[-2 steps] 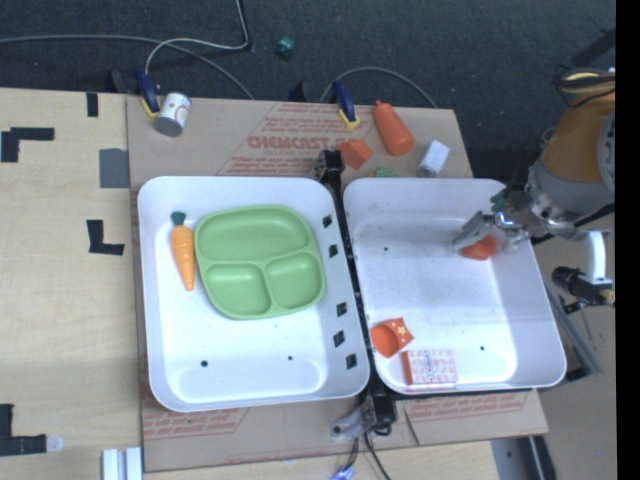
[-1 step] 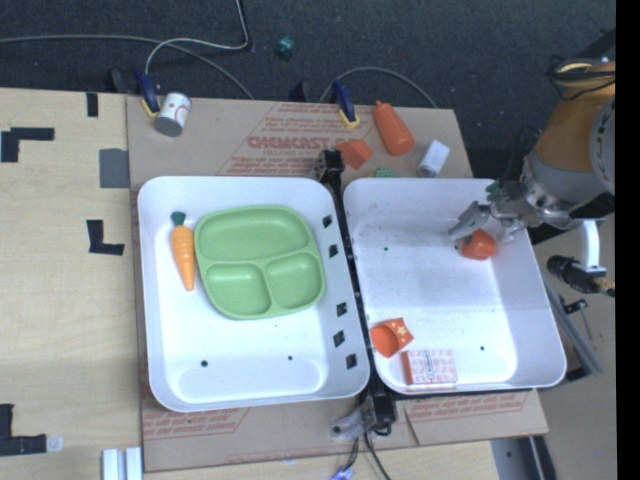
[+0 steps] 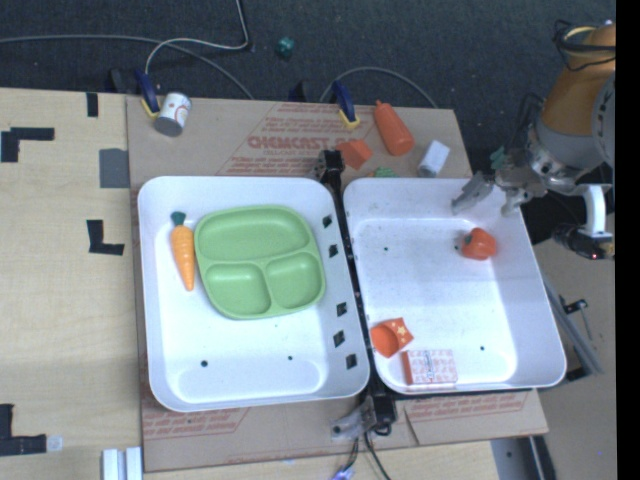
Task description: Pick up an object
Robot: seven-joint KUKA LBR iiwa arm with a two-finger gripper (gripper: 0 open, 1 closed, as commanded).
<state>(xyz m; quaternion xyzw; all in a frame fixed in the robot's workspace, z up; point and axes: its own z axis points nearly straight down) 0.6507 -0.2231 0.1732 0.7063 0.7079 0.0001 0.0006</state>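
Bins come first: two white ones, the left bin point(image 3: 160, 268) holding one green divided plate point(image 3: 260, 260) and one toy carrot point(image 3: 183, 253). Across the right bin point(image 3: 520, 298) lie three small items: a red piece point(image 3: 479, 244), an orange piece point(image 3: 390, 336) and a patterned card point(image 3: 430, 366). Over its far right rim hangs the gripper point(image 3: 492, 197), fingers spread apart, nothing between them.

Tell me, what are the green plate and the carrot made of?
The plate looks like plastic: one even pale green, smooth, with moulded compartments. The carrot seems a toy, probably plastic too: flat orange with a stiff green top. It could be rubber.
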